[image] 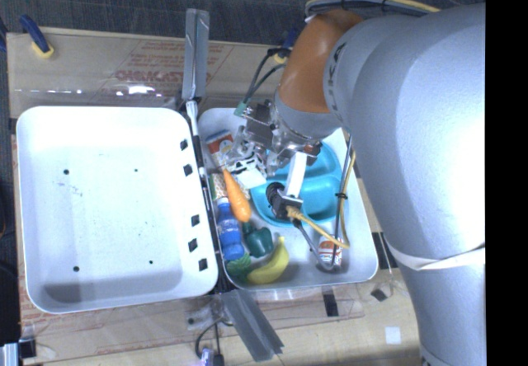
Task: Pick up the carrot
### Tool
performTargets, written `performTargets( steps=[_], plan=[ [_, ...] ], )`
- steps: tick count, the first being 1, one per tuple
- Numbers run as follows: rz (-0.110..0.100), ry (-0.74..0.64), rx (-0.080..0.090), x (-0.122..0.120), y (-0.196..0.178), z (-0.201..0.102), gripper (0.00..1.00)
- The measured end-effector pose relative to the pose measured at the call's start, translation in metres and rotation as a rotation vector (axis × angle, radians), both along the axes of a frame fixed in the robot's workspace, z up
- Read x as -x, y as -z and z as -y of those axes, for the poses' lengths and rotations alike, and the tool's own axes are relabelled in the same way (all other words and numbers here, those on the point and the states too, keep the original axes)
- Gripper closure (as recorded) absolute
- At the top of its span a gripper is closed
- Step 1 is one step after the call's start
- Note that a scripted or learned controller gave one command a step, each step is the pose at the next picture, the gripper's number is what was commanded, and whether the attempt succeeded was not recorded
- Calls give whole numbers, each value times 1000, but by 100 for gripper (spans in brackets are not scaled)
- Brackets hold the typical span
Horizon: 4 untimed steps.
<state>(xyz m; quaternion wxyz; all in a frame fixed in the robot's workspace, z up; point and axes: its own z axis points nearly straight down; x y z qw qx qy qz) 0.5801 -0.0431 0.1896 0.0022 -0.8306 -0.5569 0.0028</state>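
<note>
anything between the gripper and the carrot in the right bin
Nothing visible lies over the orange tapered carrot; its top is bare. The gripper hangs just up and right of it. But it is crowded: a blue bottle sits right below it and a blue plastic dish to its right.

arm [421, 133]: showing a broad, smooth grey casing
band [309, 68]: wearing orange above the wrist
cables [371, 3]: running yellow and black over the top
</note>
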Motion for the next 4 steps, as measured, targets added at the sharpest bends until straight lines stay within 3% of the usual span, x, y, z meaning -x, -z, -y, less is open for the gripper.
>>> performTargets(
  steps=[1,2,3,4],
  plan=[
    [0,0,0,0,0,0,0],
    [-2,-216,-2,74,0,-18,0],
    [-2,-257,-1,101,1,-41,0],
    [-2,-298,-3,104,0,-16,0]
  ],
)
